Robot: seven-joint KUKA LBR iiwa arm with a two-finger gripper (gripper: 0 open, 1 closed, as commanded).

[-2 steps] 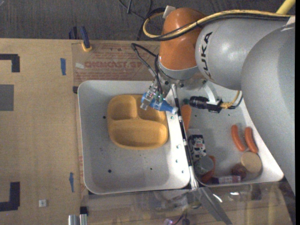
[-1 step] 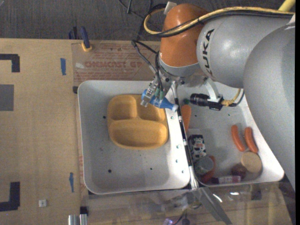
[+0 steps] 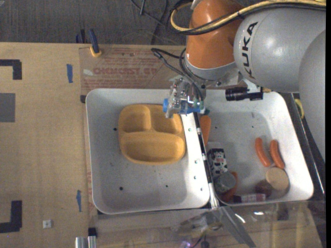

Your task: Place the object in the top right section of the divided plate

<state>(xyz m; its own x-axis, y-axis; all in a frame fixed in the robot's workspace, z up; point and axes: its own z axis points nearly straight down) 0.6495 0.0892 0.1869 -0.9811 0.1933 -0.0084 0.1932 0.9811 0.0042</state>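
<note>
- Hand [image 3: 182,103] hovers at the divided plate [image 3: 151,134]'s top right section; can't tell if it's open, shut or holding anything.
- Step imo: placing. Next: lower and release inside the section.

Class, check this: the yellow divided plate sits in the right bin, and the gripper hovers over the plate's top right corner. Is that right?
Not quite. The camera view shows the yellow divided plate in the left bin, not the right one. The gripper does hover over its top right corner.
</note>
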